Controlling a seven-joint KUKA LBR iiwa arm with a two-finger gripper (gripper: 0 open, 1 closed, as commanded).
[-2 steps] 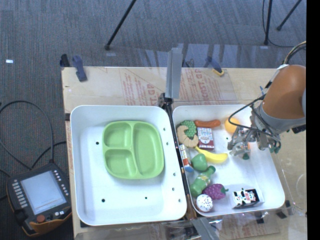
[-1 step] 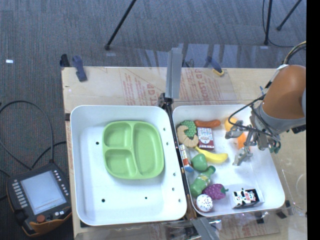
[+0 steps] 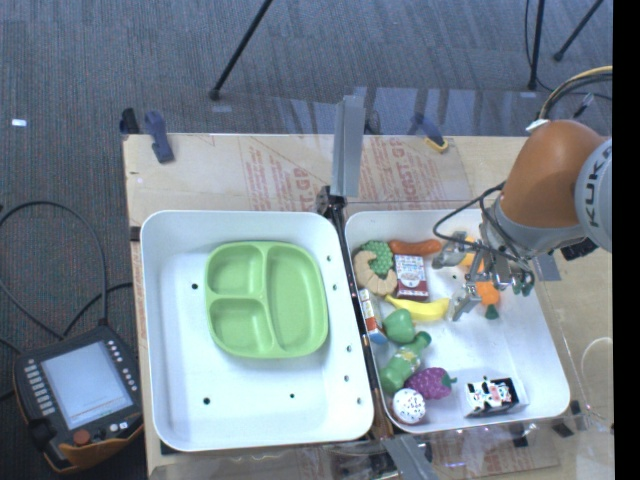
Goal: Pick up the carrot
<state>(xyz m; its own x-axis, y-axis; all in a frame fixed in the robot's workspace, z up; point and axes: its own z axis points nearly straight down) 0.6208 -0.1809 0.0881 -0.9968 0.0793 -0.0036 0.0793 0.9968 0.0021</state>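
The carrot [image 3: 487, 295] is a small orange toy with a green tip, lying in the right bin [image 3: 540, 363] near its right wall. My gripper [image 3: 480, 290] hangs right over it at the end of the grey arm with the orange band, which reaches in from the right. The carrot shows directly under the gripper's tip, and I cannot make out whether it is gripped. The wrist hides part of the carrot's upper end.
Left of the carrot in the right bin lie a banana [image 3: 422, 309], a red-labelled box [image 3: 411, 275], a sausage [image 3: 415, 248], a green pepper [image 3: 399, 325], grapes [image 3: 432, 381] and a cow-patterned box [image 3: 492, 395]. The left bin [image 3: 170, 368] holds a green divided plate [image 3: 267, 298].
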